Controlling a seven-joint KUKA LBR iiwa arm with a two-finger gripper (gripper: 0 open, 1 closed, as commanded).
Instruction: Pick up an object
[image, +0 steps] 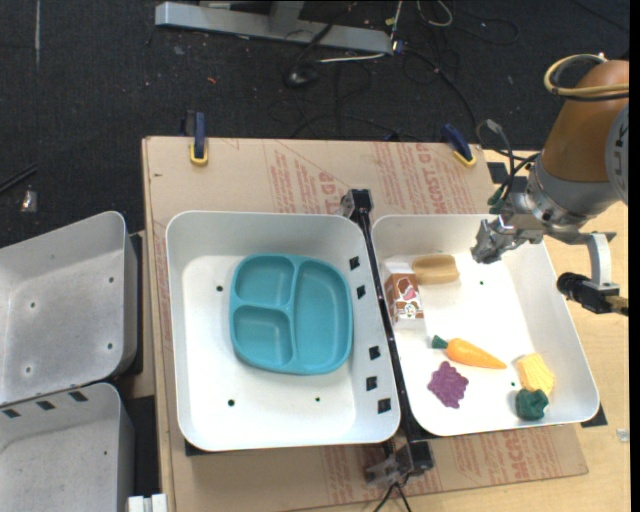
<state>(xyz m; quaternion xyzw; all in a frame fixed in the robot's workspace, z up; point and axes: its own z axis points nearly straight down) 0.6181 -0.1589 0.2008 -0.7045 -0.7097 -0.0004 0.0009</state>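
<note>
The arm (585, 130) reaches in from the right, and its gripper (488, 243) hangs over the upper part of the right bin (570, 330), near that bin's far rim. From this slant it is too small and dark to tell whether it is spread or pressed together, and nothing can be seen between its tips. Just to its left, close but apart from it, a tan bread roll (435, 268) lies on the bin floor. Below the roll, against the divider between the bins, a small brown and white carton (403, 296) lies flat. Further toward the near edge, an orange carrot (474, 353) with a green top lies slanted across the middle of the bin. A purple bunch of grapes (448, 384) sits just below the carrot. At the near right corner a yellow corn cob (535, 372) lies with a dark green vegetable (531, 403) touching its lower end. The left bin (200, 300) holds a teal divided plate (291, 313) with three compartments, set near its middle.
</note>
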